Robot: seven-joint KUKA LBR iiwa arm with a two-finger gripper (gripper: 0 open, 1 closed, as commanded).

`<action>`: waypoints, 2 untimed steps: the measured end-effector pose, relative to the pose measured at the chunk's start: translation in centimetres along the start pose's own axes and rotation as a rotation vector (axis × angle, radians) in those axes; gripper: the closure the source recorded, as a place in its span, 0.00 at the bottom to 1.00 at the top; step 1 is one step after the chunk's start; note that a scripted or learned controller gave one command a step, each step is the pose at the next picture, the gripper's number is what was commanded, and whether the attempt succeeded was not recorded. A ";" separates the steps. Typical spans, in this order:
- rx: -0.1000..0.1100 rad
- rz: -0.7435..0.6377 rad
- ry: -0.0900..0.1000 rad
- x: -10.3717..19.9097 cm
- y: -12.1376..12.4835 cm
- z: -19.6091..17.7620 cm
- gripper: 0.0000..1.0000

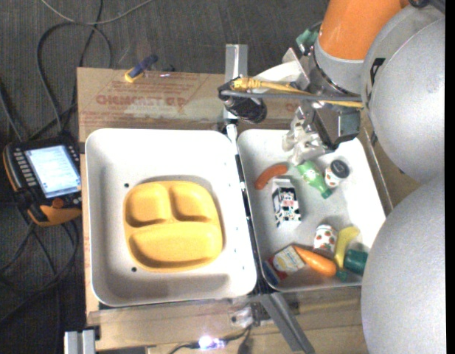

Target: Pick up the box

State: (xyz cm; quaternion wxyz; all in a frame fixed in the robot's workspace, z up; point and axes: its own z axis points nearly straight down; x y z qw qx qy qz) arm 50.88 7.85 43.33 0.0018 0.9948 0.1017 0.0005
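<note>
- The gripper (304, 140) hangs over the far end of the right bin (374, 198), its pale fingers pointing down near the bin's back wall; from this slanted view I cannot tell whether they are spread or pressed together, and nothing shows between them.
- The box (287, 203), a small white carton with dark print, lies flat near the middle of the right bin, nearer the camera than the gripper and apart from it.
- A red sausage (271, 174) lies just beyond the box's far end, and a green bottle (315, 178) lies to its right, closer to the gripper.
- Further down the bin sit a small cup (325, 237), a yellow piece (346, 237), a carrot (315, 262) and a flat packet (287, 258), all well clear of the box's near end.
- The left bin (98, 220) holds a yellow divided tray (174, 223) and plays no part in this step.
- The step in hand looks like the approach: the arm needs to come toward the camera and a little left until it is centred over the box.
- A good grasp would likely straddle the box's narrow width, with fingers lined up along its long sides, so the sausage at the far end is not caught.
- Descending straight down and closing only once low around the box should lessen the risk of nudging it against the bottle.
</note>
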 end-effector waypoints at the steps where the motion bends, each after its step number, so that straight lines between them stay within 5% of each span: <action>1: -0.004 -0.002 -0.001 0.1 -0.1 -0.8 1.00; 2: 0.000 0.004 -0.005 -1.4 5.8 6.5 1.00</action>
